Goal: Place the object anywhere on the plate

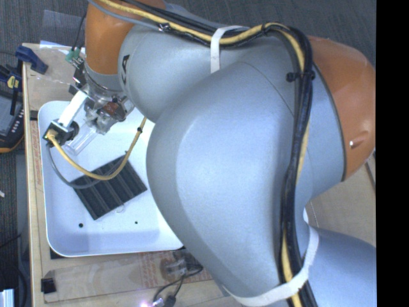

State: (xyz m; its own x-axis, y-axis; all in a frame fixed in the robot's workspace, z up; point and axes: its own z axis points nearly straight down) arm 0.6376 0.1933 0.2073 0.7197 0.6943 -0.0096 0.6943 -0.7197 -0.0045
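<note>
A black ribbed rectangular plate [110,188] lies flat and turned at an angle in the left white bin [96,238]. My gripper [82,135] hangs over the bin's far left part, just above and behind the plate's far corner, pointing down and to the left. A small reddish-brown patch [115,110] shows at the wrist; I cannot tell whether it is an object or part of the tool. A yellow cable [89,171] loops from the gripper across the plate's far edge. The arm's grey body hides the right bin.
The arm's large grey link [249,152] and orange band [105,27] cover most of the view. The wooden bench edge [121,267] runs along the front. Dark clutter and a blue clamp [29,57] sit beyond the bin's far left corner.
</note>
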